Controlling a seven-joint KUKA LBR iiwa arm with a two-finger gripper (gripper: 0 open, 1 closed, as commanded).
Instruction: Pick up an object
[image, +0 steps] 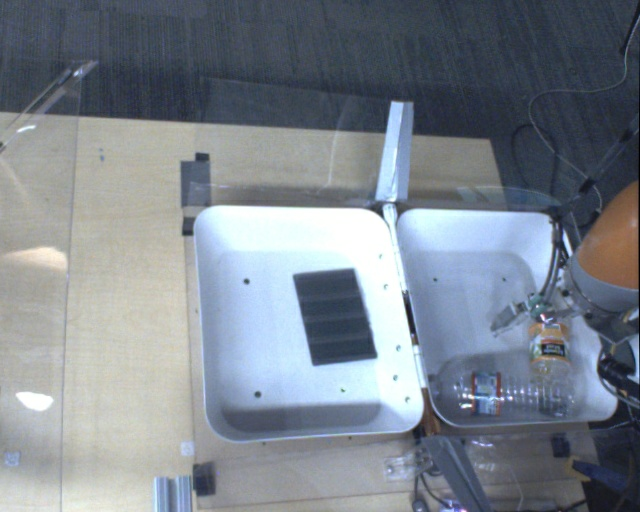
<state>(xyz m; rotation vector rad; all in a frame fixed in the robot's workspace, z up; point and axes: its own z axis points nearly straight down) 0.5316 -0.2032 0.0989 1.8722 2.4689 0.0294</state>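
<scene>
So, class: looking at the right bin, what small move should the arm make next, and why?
Probably lower the tool a little toward the small bottle just beside it. The clear plastic bottle lies farther off along the right bin's near wall.

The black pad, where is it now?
The black pad lies near the middle of the left bin, apart from the bottles in the right bin.

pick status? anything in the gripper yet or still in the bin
Done: the arm is over the right bin, with the gripper low beside the small bottle. In hand: nothing visibly between the fingers, so no grasp confirmed. Left: the grasp and lift. The clear plastic bottle lies on its side at the right bin's near edge, and the dark ridged block lies flat in the left bin.
</scene>
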